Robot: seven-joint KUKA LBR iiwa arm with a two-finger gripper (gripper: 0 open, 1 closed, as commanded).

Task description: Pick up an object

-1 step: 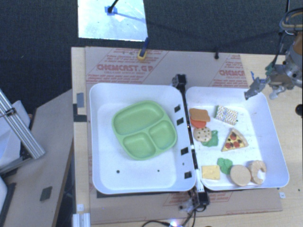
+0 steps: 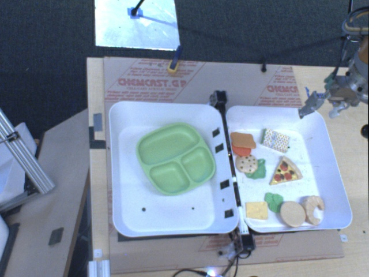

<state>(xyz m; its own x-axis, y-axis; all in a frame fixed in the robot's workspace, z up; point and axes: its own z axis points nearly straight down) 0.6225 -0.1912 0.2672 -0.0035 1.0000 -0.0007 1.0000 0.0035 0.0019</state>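
From my console the left bin (image 2: 124,212) carries one green tray (image 2: 176,158) with three compartments, lying flat near its middle. It looks like thin moulded plastic: light, stiff, slick, and too wide to pinch anywhere but the raised rim, so I judge it a poor pick.

The right bin (image 2: 328,154) holds the toy food, any piece of which would serve as the task's object. Nearest the divider (image 2: 228,172) sits a sandwich (image 2: 243,142), orange over red, and below it a cookie (image 2: 247,164) touching a green leaf (image 2: 259,169). A yellow cheese square (image 2: 256,210) lies near the front wall, with a second green piece (image 2: 274,201) just beside it. Further right are a speckled cracker (image 2: 276,139), a pizza slice (image 2: 285,172), a tan disc (image 2: 293,213) and a pale bun (image 2: 314,209) touching that disc.

All of these I take to be light and rigid, not fragile, and low against the floor. The pizza slice stands apart from its neighbours, so I would close across its two long edges. The bin floor looks smooth and white, likely to let flat pieces slide.

The tool (image 2: 322,104) hangs above the right bin's far right corner with its fingers spread apart and nothing between them. The desk (image 2: 98,172) has free room at the bin's rim
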